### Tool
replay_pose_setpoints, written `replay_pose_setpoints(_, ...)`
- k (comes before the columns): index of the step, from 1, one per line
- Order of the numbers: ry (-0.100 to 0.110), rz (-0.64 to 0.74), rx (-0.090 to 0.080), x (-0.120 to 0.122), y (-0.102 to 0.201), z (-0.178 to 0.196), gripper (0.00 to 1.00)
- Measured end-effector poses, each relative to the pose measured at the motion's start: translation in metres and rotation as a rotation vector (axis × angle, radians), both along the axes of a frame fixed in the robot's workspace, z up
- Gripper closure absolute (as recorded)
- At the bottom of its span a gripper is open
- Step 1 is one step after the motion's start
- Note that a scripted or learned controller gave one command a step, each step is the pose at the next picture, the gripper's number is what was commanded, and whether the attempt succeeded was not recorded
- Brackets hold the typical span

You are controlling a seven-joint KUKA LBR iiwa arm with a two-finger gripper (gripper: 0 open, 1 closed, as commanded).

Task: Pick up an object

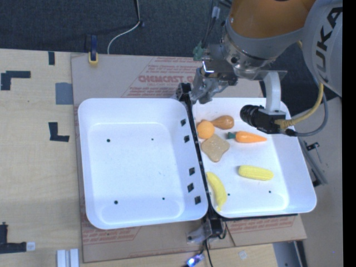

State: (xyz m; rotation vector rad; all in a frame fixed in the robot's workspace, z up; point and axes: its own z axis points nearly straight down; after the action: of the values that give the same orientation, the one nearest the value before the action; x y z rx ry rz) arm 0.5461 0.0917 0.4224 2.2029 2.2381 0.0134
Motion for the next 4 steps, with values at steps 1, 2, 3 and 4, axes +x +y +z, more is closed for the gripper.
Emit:
replay_pose_setpoints(1, 0.005, -0.011, -0.004, 0.003, 0.036, 0.027, 1.0)
replay_pose_setpoints(2, 0.015, -0.008, -0.006, 0.003, 0.109, -0.038, 1.0)
replay_pose_setpoints(3, -0.003, -0.011, -0.001, -0.017, 0.111, 0.074, 1.0)
replay_pose_setpoints(4, 0.008, -0.011, -0.007, -0.016, 0.111, 0.077, 1.0)
